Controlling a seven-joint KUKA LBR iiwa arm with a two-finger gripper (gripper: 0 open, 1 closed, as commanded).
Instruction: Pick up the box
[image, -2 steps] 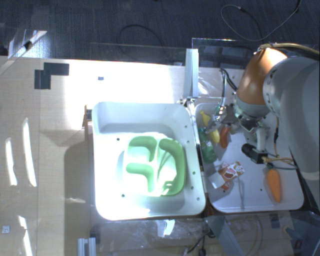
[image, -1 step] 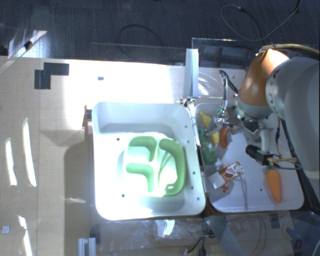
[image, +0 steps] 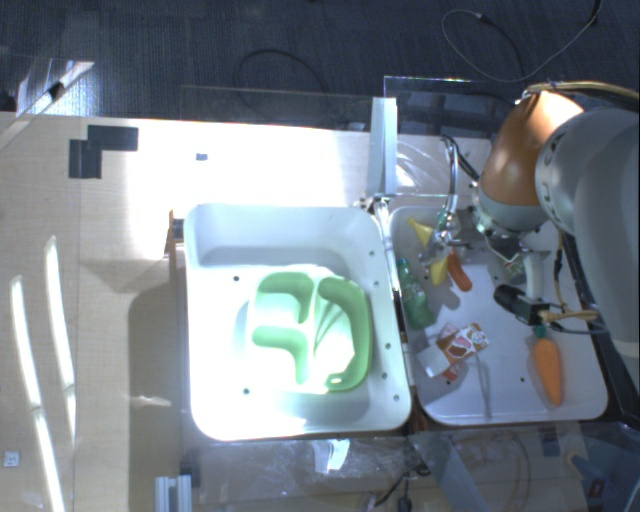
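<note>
Although the box (image: 461, 345) is small, it is judged light and thin-walled, a carton that could crush or slide if squeezed hard. It is found in the right bin (image: 580, 405), near that bin's front left corner, lying tilted. A grasp across its short sides, from above, is advised. The claw (image: 443, 243) is seen over the bin's back left corner, well apart from the box; whether it is wide or narrow cannot be told. A carrot (image: 546, 368) is seen near the right edge, and a green divided tray (image: 312, 330) in the left bin (image: 210, 250).

no readable text, box (image: 461, 345) print too small to make out
</note>
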